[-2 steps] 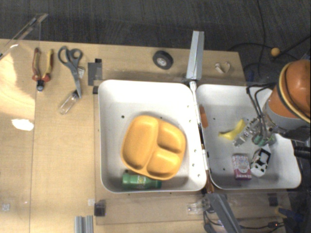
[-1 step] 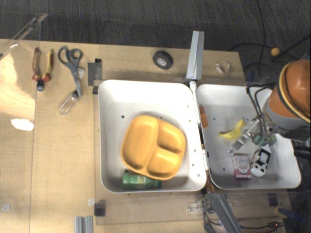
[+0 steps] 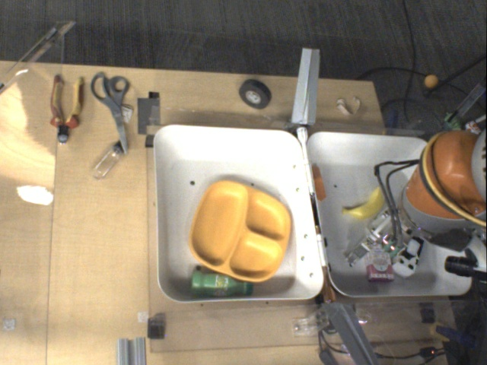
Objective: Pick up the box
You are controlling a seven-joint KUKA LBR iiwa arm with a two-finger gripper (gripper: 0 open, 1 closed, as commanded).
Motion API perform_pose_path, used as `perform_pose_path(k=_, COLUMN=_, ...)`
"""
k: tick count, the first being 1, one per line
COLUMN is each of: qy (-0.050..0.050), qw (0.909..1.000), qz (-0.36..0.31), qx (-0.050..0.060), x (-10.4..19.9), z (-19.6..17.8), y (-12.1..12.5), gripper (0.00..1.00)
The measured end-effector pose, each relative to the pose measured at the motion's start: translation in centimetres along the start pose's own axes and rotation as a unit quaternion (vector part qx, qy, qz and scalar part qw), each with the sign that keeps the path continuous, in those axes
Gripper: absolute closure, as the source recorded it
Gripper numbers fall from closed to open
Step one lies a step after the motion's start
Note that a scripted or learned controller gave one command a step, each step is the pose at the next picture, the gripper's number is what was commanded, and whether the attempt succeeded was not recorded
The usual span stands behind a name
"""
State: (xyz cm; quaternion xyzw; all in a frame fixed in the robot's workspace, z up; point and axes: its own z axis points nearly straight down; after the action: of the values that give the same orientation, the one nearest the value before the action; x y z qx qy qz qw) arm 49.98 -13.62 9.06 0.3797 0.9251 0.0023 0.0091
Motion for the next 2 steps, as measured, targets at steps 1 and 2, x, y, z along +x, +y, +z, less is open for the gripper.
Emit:
perform_pose_path(k=1, qy=-0.002, qw=0.9756, qz=0.220, qx=-0.001, x=3.1, z=0.0, y=2.3, gripper=0.00)
perform_pose_path(k=2, qy=0.000, qw=0.9510, qz=0.309, qx=-0.001, x=1.1, z=0.0, y=0.2, gripper=0.00)
